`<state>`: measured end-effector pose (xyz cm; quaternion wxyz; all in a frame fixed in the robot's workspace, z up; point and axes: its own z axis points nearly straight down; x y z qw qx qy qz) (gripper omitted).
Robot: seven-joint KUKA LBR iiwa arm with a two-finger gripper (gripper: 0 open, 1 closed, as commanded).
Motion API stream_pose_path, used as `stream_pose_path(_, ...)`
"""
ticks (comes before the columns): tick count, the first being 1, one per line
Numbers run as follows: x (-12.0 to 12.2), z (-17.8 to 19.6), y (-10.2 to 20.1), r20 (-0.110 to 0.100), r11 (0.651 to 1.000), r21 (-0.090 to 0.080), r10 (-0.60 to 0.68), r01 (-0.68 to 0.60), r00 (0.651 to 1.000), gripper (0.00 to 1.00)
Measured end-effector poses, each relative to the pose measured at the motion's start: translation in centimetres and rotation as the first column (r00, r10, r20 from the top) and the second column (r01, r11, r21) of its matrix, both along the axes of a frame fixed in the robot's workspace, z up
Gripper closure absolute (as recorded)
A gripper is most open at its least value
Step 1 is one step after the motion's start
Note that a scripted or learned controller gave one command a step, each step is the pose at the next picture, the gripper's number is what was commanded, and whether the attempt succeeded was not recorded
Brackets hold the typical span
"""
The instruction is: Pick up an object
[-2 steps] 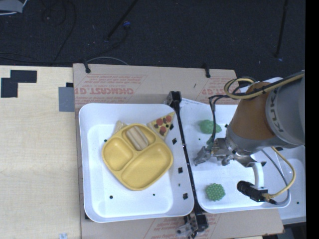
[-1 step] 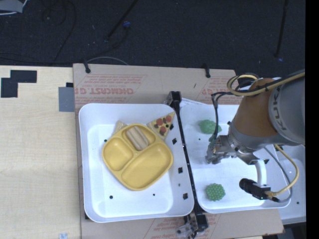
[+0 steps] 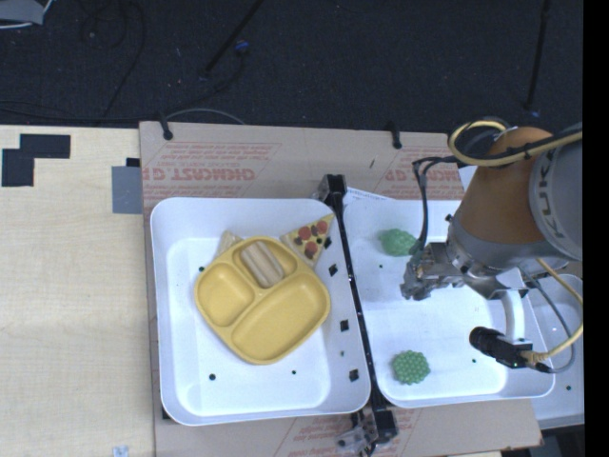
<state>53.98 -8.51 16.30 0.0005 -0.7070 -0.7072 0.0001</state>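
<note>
Gripper (image 3: 416, 284) low in right bin (image 3: 381, 365), betw. two green items (image 3: 398, 242) (image 3: 410, 367); grip state unclear, prob. lining up on one.

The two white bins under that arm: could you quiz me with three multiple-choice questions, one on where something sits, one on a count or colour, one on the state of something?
1. Where does the yellow divided plate lie?
A. in the left bin
B. in the right bin
C. on the wooden bench top

2. How many green objects lie in the right bin?
A. none
B. two
C. four

3. How does the end effector stand relative to the bumpy green ball?
A. closed around it
B. apart from it, further up the bin
C. pressing it flat

Answers: 1 A, the plate rests inside the left bin with a pizza slice toy at its upper edge. 2 B, a green lump near the top and the bumpy green ball near the bottom. 3 B, bare bin floor separates them.
</note>
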Motion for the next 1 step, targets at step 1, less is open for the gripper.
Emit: stream_pose_path(1, 0.06, 4.19, -0.09, 0.002, 1.000, 0.000, 0.000, 0.000, 1.000, 1.00)
